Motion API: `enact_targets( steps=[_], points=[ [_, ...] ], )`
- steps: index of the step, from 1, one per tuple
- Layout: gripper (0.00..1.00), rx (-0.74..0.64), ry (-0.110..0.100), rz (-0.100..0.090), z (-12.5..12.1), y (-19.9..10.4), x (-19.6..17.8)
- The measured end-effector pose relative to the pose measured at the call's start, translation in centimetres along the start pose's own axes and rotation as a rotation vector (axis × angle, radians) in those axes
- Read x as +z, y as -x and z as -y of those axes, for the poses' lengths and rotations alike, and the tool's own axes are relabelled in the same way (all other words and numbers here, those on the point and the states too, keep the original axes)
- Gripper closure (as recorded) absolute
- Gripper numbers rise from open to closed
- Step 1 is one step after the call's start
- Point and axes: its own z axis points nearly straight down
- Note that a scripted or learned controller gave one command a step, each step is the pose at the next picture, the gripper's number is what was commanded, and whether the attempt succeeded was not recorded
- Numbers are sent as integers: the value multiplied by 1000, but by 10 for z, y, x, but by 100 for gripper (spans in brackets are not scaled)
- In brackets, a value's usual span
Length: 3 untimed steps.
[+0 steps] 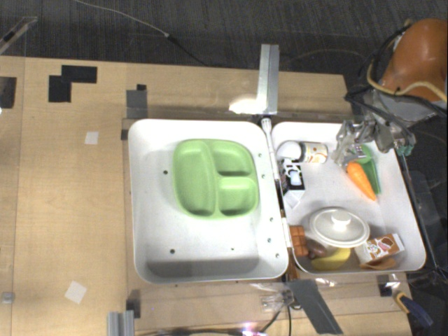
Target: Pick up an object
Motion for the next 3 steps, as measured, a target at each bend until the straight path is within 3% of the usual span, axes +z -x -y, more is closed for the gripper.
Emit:
enact_targets(
  steps=[1, 2, 3],
  points=[
    [0, 0, 0, 0, 0, 0, 0],
    [0, -6, -2, 3, 35, -24, 83],
    [0, 166, -2, 1, 20, -36, 92]
  ],
)
